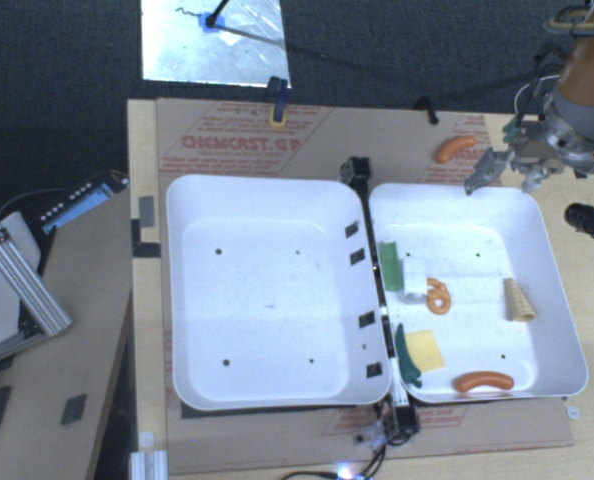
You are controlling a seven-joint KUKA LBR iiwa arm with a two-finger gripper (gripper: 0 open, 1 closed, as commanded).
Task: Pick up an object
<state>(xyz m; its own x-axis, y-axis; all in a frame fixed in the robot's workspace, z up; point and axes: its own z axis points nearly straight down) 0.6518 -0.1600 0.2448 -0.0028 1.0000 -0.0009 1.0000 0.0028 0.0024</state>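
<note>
My gripper point(503, 180) hangs over the far rim of the right bin point(552, 258), fingers spread open with nothing between them. Just to its left, an orange sausage point(455, 149) lies on the cardboard outside the bin. Inside the right bin are a green strip point(389, 265), a white block point(415, 273), an orange pretzel point(438, 296), a beige cone point(519, 300), a yellow square point(424, 350), a dark green piece point(407, 360) and a second orange sausage point(483, 380). All of these lie well in front of the gripper.
The left bin point(267, 288) adjoins the right one along a black hinge strip point(369, 268). A yellow and blue clamp point(277, 103) stands at the bench's far edge. A shiny sheet point(212, 28) lies beyond it.
</note>
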